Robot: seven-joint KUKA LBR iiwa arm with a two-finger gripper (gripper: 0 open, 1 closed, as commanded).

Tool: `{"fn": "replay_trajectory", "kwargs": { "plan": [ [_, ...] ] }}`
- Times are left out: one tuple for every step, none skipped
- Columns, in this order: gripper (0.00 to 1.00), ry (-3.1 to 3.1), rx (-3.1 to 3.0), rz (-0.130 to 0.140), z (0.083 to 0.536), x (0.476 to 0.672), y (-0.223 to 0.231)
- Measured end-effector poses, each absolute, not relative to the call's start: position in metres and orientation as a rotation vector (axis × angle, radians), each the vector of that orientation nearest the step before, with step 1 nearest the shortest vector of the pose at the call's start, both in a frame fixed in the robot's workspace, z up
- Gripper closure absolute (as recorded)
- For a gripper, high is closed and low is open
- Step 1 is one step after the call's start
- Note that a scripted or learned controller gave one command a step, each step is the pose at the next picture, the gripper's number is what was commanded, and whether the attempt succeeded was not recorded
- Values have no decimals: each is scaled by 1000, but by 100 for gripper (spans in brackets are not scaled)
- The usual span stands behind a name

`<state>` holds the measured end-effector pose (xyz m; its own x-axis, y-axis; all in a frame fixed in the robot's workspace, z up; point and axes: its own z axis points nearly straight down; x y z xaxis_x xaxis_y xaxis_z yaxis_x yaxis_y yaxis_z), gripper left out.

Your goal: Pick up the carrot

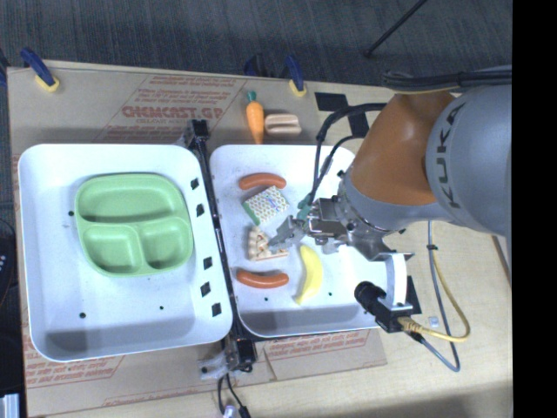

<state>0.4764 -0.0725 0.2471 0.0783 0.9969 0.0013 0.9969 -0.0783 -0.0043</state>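
Carrot (254, 120) lies outside the bins, beside a hot dog bun (282, 125); gripper (283, 233) sits w/ fingers apart over waffle (258, 245), nothing gripped.

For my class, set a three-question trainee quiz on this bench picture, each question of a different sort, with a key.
1. True or false: the carrot lies inside the right bin.
2. Multiple choice: what sits in the left bin? A) a banana B) a green divided tray C) a sausage
3. Fill in: the end effector hovers over the ____ bin, near the waffle piece and the banana.

Key:
1. False; it lies on the cardboard beyond the bin's far rim, beside a small bun.
2. B
3. right
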Motion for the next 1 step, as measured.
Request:
{"fn": "replay_trajectory", "kwargs": {
  "plan": [
    [0,-1875,-2516,5,206,550,-41]
  ]
}}
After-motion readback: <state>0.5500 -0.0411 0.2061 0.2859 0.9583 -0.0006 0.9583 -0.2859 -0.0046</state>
